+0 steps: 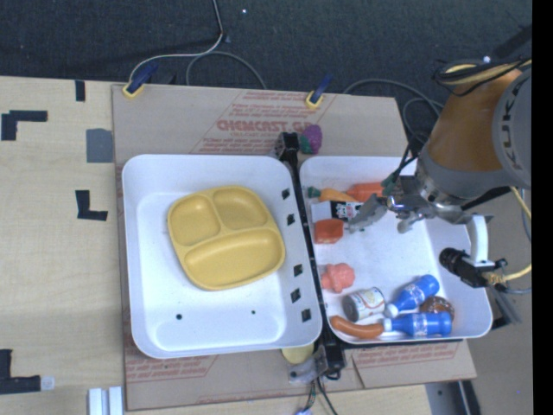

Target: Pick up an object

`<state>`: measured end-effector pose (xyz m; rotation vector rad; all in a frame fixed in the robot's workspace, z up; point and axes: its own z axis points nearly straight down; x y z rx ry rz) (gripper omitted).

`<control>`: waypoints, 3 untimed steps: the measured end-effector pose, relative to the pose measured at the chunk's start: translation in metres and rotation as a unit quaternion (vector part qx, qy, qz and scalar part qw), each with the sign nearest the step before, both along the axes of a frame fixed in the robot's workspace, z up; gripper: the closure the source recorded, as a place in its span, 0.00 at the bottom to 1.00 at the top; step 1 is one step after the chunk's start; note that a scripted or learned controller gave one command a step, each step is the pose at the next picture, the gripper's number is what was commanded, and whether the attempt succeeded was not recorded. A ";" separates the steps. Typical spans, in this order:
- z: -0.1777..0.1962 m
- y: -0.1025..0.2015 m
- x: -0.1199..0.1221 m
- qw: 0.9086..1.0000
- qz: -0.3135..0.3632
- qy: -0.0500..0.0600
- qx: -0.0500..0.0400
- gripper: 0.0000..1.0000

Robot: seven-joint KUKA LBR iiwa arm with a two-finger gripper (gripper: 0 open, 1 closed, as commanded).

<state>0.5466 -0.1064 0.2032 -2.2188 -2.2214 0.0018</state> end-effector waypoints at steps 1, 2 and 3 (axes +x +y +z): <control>-0.050 0.015 0.086 1.000 0.002 -0.001 0.000 0.00; -0.101 -0.007 0.111 1.000 -0.001 0.005 0.002 0.00; -0.108 -0.014 0.120 1.000 -0.002 0.017 0.005 0.00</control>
